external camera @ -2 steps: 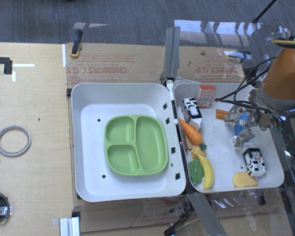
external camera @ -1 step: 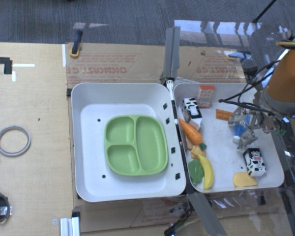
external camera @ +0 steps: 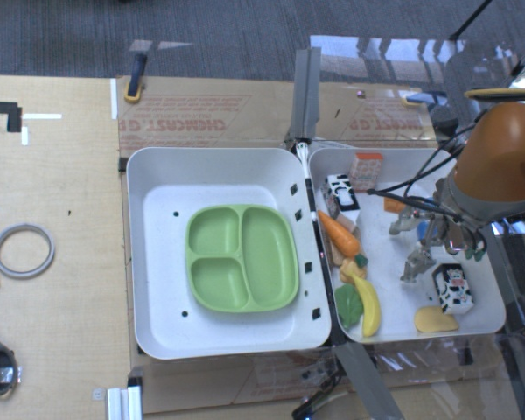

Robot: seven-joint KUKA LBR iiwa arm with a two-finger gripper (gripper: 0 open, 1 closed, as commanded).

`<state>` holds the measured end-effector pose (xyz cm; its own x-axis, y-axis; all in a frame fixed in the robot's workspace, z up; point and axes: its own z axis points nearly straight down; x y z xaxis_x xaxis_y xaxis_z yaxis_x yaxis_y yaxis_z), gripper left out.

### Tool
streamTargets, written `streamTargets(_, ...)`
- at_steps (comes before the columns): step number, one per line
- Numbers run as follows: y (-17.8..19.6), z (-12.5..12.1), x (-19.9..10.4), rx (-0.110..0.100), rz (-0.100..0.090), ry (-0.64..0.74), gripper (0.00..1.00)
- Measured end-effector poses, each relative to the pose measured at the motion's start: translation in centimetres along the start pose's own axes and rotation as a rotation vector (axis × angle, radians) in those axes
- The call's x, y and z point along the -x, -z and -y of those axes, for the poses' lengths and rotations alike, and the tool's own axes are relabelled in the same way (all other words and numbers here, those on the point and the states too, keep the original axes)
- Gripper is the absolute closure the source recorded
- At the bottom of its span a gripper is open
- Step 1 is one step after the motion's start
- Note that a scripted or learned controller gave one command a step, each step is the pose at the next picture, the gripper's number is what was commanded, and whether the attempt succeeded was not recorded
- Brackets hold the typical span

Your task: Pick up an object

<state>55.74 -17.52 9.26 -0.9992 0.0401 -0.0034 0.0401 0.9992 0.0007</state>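
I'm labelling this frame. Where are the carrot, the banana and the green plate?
carrot (external camera: 341,234), camera view, middle of its orange body
banana (external camera: 367,306), camera view, mid-curve
green plate (external camera: 242,258), camera view, central divider

Even, bright overhead light fills the scene. Glare streaks the clear panel (external camera: 420,55) at the upper right. Shadows stay soft and faint. Fine detail looks slightly soft.
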Motion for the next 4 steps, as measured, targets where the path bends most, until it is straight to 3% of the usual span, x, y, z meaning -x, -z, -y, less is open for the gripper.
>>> streamTargets(1, 0.0, 4.2, 9.3, -0.001, 0.002, -0.108, 0.00)
streamTargets(2, 0.1, 4.3, 5.7, -0.001, 0.002, -0.227, 0.00)
streamTargets(3, 0.0, 4.2, 4.2, -0.001, 0.002, -0.299, 0.00)
streamTargets(4, 1.1, 4.0, 4.4, 0.000, 0.007, -0.296, 1.00)
